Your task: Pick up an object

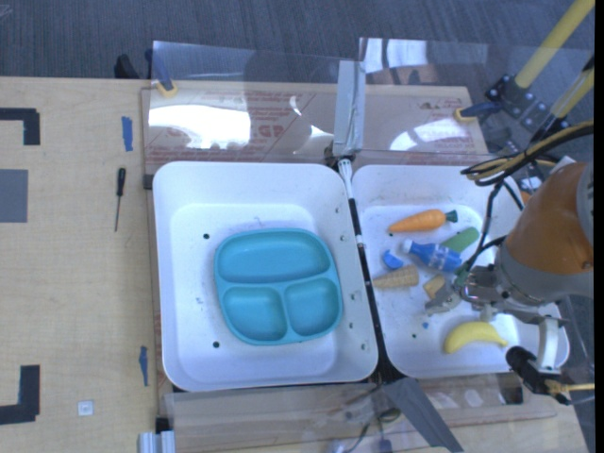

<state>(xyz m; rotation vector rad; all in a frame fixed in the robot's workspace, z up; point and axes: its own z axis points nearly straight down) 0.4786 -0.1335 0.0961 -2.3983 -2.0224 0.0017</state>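
Well, from the blue tray [277, 285] rightward: carrot [418, 221], bottle [434, 255], then banana [474, 336] lying loose. The gripper [453, 295] hovers just above the banana; whether it's parted, I cannot tell. Better to descend squarely over one item.
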